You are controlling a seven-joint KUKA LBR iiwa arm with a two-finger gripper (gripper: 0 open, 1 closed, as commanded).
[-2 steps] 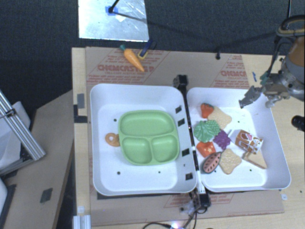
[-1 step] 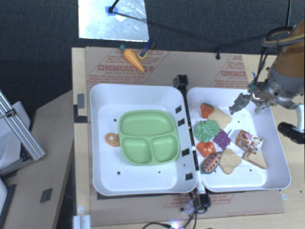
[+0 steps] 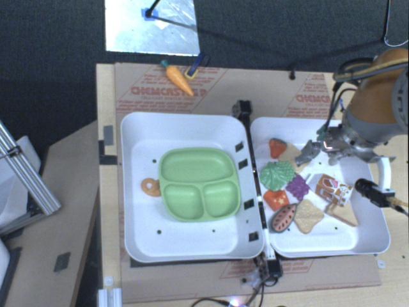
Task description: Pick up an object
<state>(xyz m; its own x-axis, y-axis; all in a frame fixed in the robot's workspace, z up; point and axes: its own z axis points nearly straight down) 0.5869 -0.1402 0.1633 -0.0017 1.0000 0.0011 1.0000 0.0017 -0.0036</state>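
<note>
- Taking the green divided plate [image 3: 198, 191] as the landmark: it lies in the middle of the left bin [image 3: 137, 235], with bare white floor on every side of it.
- Just left of the plate, a small tan ring-shaped piece [image 3: 151, 187] sits on the bin floor, almost touching the plate's rim.
- Right of the plate, past the black clips on the shared rim, the right bin [image 3: 374, 238] holds a crowded cluster of toy food.
- Nearest the front of that cluster: a dark oval piece [image 3: 283, 217], a toast slice [image 3: 308, 215] and a tan wedge [image 3: 344, 214], all touching or nearly so.
- Behind them: a red piece [image 3: 275, 199], a purple grape bunch [image 3: 297, 187], a green leafy piece [image 3: 277, 174] and a brown-and-white patterned box [image 3: 330, 187], packed close.
- Further back, an orange-red piece [image 3: 277, 148] lies apart, near the bin's far wall.
- The gripper [image 3: 311, 152] hangs right of the plate, over the back of the right bin, just beside the orange-red piece; it is grey and blurred, and I cannot tell how its fingers stand or whether anything lies between them.
- The arm [image 3: 382, 104] is cut off at the right edge.
- Far beyond the plate, on the cardboard, an orange carrot [image 3: 178, 80] lies outside both bins.
</note>
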